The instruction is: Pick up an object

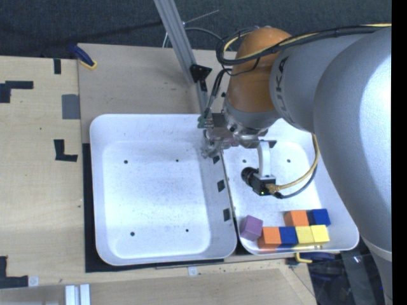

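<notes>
Several small blocks lie in a cluster at the near end of the right bin: a purple block, an orange block, a blue block and yellow blocks, with another orange block and blue block behind them. My gripper hangs over the ridge between the two bins near their far end, well away from the blocks. The orange wrist band sits above it.
The left bin lies beside the right one. A grey slanted pole runs down to the bins' far edge. A black cable fitting hangs below the wrist. The big grey arm covers the right side.
</notes>
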`<action>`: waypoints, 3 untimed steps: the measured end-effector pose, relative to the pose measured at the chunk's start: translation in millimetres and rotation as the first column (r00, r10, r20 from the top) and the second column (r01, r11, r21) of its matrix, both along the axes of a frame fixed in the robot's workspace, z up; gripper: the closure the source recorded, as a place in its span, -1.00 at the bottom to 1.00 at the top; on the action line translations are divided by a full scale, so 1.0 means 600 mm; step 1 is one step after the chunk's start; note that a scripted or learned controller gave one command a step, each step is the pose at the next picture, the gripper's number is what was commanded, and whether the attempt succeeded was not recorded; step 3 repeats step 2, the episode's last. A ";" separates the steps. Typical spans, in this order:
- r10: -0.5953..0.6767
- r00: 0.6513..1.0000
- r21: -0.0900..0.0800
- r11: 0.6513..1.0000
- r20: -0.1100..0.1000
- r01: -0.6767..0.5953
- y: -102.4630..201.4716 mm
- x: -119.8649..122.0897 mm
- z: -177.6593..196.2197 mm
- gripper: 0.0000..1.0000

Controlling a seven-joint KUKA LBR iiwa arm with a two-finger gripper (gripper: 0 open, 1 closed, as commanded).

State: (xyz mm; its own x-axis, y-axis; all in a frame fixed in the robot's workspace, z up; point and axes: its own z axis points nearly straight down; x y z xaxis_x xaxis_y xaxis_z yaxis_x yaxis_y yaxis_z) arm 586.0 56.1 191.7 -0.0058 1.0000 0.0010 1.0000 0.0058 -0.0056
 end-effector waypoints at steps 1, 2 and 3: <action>-0.004 1.000 -0.001 1.000 0.003 0.004 -0.006 0.005 0.000 -1.00; 0.000 1.000 0.000 1.000 0.000 0.000 0.071 -0.067 0.000 -1.00; 0.000 1.000 0.000 1.000 0.000 0.000 0.071 -0.067 0.000 -1.00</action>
